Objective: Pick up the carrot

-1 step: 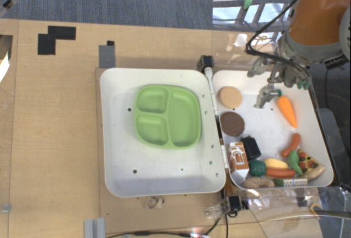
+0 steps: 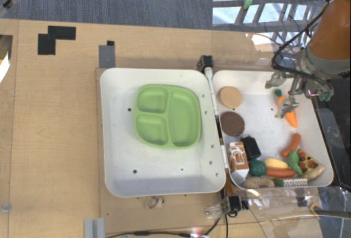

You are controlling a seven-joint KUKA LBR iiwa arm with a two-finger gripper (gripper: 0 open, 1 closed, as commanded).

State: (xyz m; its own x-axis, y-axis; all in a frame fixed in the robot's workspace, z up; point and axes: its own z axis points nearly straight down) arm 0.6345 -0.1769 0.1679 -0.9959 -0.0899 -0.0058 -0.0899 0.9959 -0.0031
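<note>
Carrot (image 2: 290,118) lies in the right bin (image 2: 258,79), close to that bin's right wall and toward its far half, a small orange piece with a green tip pointing to the far side. The gripper (image 2: 289,104) hangs right over the carrot's far end, its metal fingers (image 2: 291,106) pointing down and seeming to touch or nearly touch it; at this slant I cannot tell whether they stand apart or are closed on anything. The arm's orange band (image 2: 333,28) rises at the right edge. Nearer in the same bin sit two round cookies (image 2: 231,109), a black block (image 2: 252,147), a sausage (image 2: 291,144) and a heap of toy food (image 2: 279,168) along the near wall. The left bin (image 2: 118,138) bears a green divided plate (image 2: 166,115).

By my judgement the reach is done and the grasp itself is in hand: the carrot rests on the bin floor, so closing and lifting are left.
</note>
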